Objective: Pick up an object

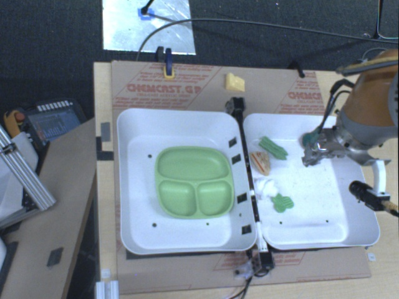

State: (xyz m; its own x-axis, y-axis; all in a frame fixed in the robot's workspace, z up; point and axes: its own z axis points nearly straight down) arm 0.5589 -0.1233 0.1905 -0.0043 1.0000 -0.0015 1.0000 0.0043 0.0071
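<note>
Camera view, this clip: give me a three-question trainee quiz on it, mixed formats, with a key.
1. True or false: the green three-compartment plastic plate lies in the right white bin.
2. Which lies nearest the divider: A the tan wedge-shaped toy, B the long green ridged toy, C the gripper?
3. Fill in: the small yellow block lies on the ____ board beyond the bins.

Key: 1 false; 2 A; 3 cardboard.

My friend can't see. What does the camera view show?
A robot arm reaches from the right, its tool above the right bin, which holds small green, white and tan items near its left side. The left bin holds a green divided plate.
</note>
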